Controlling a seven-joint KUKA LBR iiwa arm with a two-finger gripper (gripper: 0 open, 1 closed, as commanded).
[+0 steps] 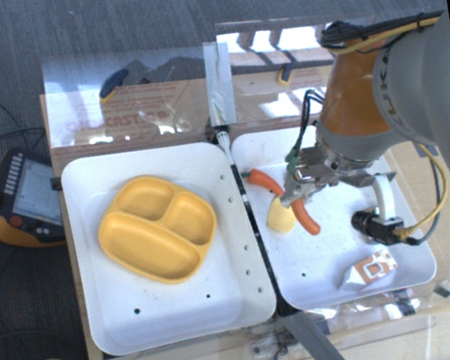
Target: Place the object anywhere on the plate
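Over the right bin (409, 273) the grey arm, with its orange band, leans in from the right and hides that bin's far right part. Its gripper (299, 193) hangs low above the bin floor, and whether it is open or closed cannot be made out. Just beneath lie an orange carrot-like piece (307, 219), long axis running far-left to near-right, a second orange piece (262, 180) and a pale yellow lump (280, 219). Well apart, the yellow divided plate (158, 228) sits in the left bin (103, 321).

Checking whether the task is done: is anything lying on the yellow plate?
No, the yellow plate sits bare in the left bin; the food pieces lie in the right bin.
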